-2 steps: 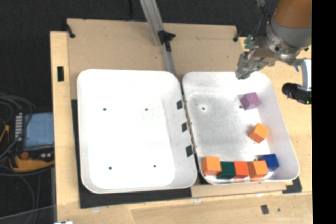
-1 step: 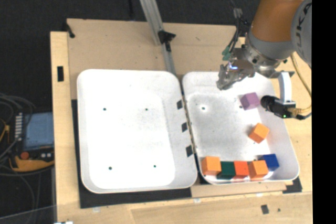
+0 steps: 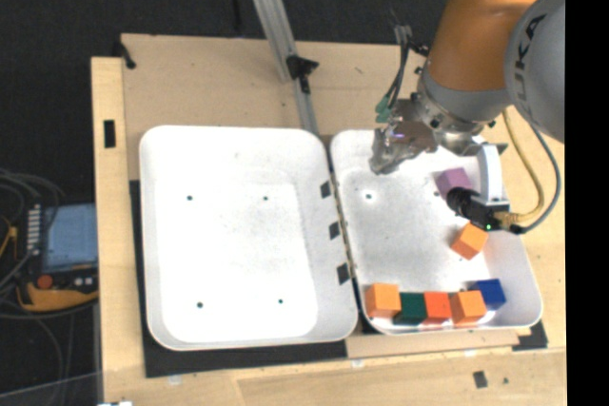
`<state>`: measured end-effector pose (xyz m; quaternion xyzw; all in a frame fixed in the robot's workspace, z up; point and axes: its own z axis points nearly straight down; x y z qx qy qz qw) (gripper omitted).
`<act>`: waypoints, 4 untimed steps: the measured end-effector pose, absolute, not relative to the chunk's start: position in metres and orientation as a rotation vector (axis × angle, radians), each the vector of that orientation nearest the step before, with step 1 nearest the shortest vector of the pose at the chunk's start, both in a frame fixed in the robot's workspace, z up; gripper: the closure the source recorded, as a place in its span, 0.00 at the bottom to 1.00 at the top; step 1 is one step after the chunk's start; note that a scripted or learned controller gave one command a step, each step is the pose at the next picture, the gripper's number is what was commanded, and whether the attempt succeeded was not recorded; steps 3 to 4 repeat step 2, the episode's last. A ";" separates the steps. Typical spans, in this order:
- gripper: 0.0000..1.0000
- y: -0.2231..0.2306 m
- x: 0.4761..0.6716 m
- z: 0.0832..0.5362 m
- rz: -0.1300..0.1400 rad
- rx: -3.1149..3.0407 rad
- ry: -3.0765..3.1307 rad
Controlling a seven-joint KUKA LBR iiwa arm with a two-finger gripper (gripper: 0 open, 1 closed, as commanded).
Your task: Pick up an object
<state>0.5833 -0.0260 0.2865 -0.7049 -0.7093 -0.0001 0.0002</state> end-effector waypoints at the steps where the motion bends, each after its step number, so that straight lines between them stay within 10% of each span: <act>1: 1.00 0.022 0.554 0.273 0.002 -2.214 -2.227; 4: 1.00 0.070 0.532 0.272 -0.001 -2.212 -2.229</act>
